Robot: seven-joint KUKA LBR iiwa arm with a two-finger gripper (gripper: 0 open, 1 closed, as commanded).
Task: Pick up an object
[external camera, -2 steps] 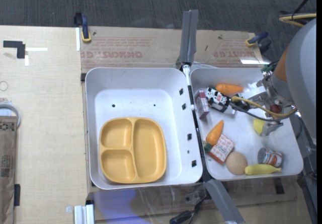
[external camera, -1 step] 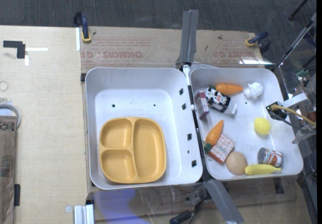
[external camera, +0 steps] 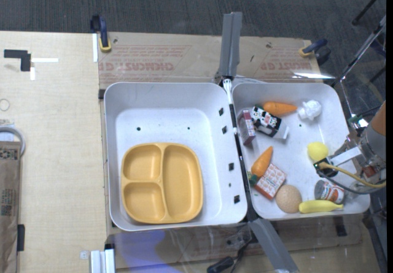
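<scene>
My hand (external camera: 367,155) hangs over the outer rim of the near bin (external camera: 341,101). Whether it is spread or pressed together I cannot tell.

Any of the loose things in this bin would do for the pick, and three lie close by. A yellow ball (external camera: 317,151) sits just inward of my hand. A can (external camera: 329,192) with a red and white label lies near it to the other side. A banana (external camera: 320,206) lies along the bin's wall, touching the can.

A little farther in, a tan ball (external camera: 288,198) rests at the banana's far end. A red box (external camera: 270,181) lies just beside that ball, and a small carrot (external camera: 263,160) lies tilted with its thick end at the box.

Farther off, toward the opposite corner, a white wad (external camera: 311,108) lies near a long carrot (external camera: 279,108). A black-and-white carton (external camera: 267,119) lies right against that carrot. A dark red packet (external camera: 247,127) lies beyond the carton — close to the wall between the two bins.

Farthest from my hand is the second bin (external camera: 123,97), which holds a yellow plate (external camera: 163,181) with three compartments. Both bins rest on the table (external camera: 49,143).
</scene>
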